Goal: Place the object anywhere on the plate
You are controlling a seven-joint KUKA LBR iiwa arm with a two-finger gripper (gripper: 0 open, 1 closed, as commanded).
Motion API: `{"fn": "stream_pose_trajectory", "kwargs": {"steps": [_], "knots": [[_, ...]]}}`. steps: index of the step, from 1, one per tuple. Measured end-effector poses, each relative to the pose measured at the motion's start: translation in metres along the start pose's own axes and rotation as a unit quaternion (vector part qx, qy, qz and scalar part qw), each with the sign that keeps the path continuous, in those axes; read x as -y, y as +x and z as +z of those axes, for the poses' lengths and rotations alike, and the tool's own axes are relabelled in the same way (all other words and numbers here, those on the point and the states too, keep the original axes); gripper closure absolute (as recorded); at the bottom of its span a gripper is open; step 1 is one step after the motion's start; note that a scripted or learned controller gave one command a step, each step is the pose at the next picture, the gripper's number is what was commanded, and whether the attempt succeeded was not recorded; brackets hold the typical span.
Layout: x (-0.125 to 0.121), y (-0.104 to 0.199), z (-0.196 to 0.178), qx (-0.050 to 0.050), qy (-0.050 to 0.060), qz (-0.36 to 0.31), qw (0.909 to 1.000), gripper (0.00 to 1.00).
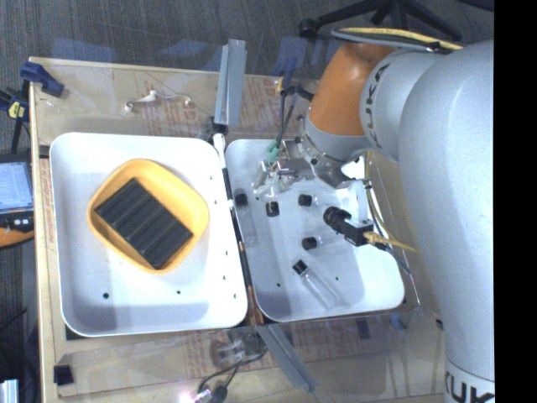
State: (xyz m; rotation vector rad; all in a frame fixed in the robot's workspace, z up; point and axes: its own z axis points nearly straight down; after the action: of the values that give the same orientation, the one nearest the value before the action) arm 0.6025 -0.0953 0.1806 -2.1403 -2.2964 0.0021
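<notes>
A yellow plate (191, 198) with rounded corners lies in the left bin (75, 300). On it rests a dark grey ribbed rectangular object (143, 222), lying flat and turned at a slant. My gripper (273, 177) hangs over the upper left part of the right bin (377, 296), well to the right of the plate and apart from the object. Nothing shows in the gripper. The grey arm with its orange band (346, 82) hides the right bin's upper right corner.
Several small black pieces (309, 243) are scattered on the right bin's floor, along with a clear tube-like piece (319, 288). A black cylinder with a yellow cable (340, 222) sticks out beside the wrist. A raised divider (235, 225) separates the bins.
</notes>
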Motion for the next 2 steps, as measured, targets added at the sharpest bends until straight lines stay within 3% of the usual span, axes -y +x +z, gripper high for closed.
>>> {"fn": "stream_pose_trajectory", "kwargs": {"steps": [1, 2], "knots": [[-0.038, 0.061, -0.012, 0.000, -0.001, -0.080, 0.9968, 1.00], [-0.038, 0.130, -0.010, 0.000, 0.002, -0.162, 0.9867, 1.00]]}}
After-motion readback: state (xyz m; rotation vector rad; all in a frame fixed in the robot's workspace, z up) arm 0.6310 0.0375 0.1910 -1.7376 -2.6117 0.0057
